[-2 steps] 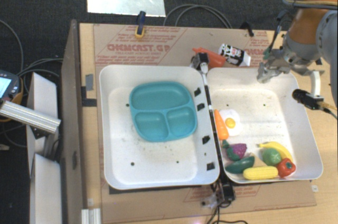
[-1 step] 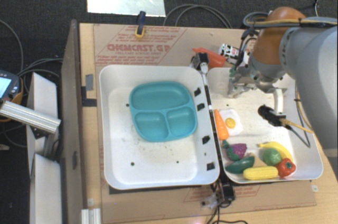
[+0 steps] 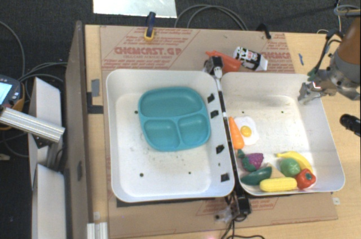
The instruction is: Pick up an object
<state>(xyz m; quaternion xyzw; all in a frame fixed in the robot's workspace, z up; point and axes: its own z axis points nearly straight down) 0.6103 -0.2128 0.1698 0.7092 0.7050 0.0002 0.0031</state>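
so, approach step — nothing picked yet. the tool (image 3: 311, 90) sits at the far right edge of the right bin (image 3: 271, 85), near that bin's back right corner, with nothing between its tips from what i can see. can't tell if it's spread or pressed together; the tip end is small and blurred against the bin rim.

candidates are all bunched in the right bin's front half: a fried egg toy (image 3: 246, 131) and a carrot (image 3: 236, 133) against the left wall, then a purple piece (image 3: 254, 160), a dark green cucumber-like piece (image 3: 256, 176), a yellow corn (image 3: 276, 184), a green pepper (image 3: 290, 166), a banana (image 3: 299, 159) and a red tomato-ish piece (image 3: 306, 178) along the front edge. the left bin (image 3: 127, 119) carries a teal divided plate (image 3: 174, 118).

next move, my read: travel from the back right corner toward the front edge, pick one target and drop straight onto it. the pile is tight — items touch each other, so a clean single grab looks tricky. the egg stands a bit apart; easiest reach, but flat.

arm pose: the wrist enters from the surface's right edge, the orange band (image 3: 351, 43) above the grey wrist, the tool pointing down and left over the bin rim.
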